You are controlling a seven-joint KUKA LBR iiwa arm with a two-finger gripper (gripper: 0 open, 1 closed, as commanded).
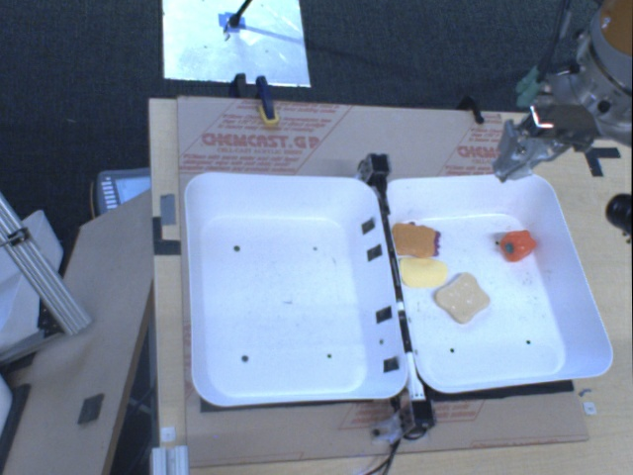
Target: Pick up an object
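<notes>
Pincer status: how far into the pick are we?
Done: nothing picked yet. The orange piece, yellow piece, tan piece and red-orange object all lie in the right bin. In hand: the pincer hangs over that bin's far right rim, above the objects, carrying nothing visible. Left: descend onto one object, close on it, and lift.

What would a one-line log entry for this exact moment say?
gripper: above right bin's far rim, holding nothing seen | right bin: orange toy, tan piece, yellow piece, orange-brown piece | pick: not yet done
</notes>
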